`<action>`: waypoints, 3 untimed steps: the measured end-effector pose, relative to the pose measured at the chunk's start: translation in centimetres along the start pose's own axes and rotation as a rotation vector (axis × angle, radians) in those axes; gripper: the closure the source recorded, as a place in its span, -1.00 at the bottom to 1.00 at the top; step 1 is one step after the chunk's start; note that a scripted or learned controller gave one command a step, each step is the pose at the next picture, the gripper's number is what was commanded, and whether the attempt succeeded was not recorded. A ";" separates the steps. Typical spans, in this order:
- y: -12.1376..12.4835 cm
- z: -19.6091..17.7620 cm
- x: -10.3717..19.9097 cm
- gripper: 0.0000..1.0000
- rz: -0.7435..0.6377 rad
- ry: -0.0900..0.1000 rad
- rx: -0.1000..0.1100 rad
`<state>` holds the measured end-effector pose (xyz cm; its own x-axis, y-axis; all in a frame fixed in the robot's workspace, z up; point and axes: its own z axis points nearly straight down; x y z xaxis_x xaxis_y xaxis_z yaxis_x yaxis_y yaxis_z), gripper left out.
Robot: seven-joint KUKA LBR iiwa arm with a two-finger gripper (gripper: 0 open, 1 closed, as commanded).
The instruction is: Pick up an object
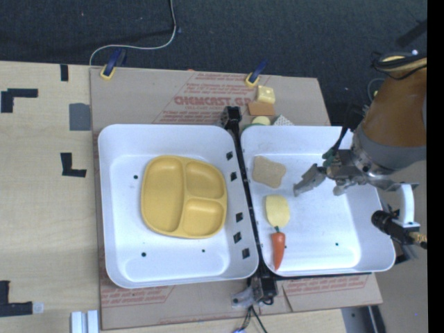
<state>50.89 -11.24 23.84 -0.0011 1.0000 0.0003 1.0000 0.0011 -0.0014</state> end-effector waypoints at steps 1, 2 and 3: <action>1.6 7.7 1.3 -1.00 -0.001 0.001 0.004; 2.6 15.7 1.5 -1.00 0.000 -0.003 -0.002; 2.6 14.3 1.5 1.00 0.001 -0.001 -0.003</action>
